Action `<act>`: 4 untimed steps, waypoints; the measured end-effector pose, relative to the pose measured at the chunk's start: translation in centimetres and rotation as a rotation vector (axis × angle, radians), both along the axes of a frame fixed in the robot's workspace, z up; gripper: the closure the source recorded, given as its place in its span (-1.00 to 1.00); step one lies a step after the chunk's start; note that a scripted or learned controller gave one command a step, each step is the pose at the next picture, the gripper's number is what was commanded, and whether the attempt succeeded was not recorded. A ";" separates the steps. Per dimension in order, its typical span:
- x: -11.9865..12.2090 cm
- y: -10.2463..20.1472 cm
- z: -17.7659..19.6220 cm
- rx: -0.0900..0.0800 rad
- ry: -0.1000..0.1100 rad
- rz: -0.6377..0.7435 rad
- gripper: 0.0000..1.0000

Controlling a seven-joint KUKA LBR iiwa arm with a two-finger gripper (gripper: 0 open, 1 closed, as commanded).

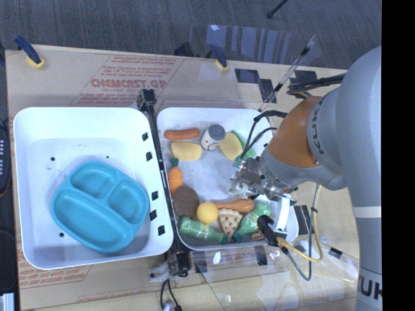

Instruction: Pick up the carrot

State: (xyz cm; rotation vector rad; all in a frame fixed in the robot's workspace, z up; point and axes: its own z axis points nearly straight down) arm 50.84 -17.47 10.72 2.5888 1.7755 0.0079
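Grey arm links with the orange band fill the space to the right of the right-hand bin (194, 116), the wrist bent down so that the gripper (245, 180) hangs low over the bin's middle — whether its fingers stand apart or closed cannot be told, since the wrist body hides them. Carrot (175, 179): orange, green-topped, lying against this bin's left wall, just above a brown round item (185, 201) and apart from the gripper. Nearby toy foods crowd the same bin — a sausage (183, 134) along the far wall, a yellow ball (207, 212) toward the near wall. Left of this bin, a second white bin (39, 128) holds a blue divided tray (100, 204). Judged: approach under way, carrot not yet grasped.
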 end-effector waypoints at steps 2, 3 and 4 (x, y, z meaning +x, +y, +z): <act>3.0 8.4 -0.7 0.005 0.022 -0.092 1.00; -1.3 7.6 -1.5 0.005 0.009 -0.463 1.00; -1.4 7.6 -1.6 0.004 0.013 -0.463 -1.00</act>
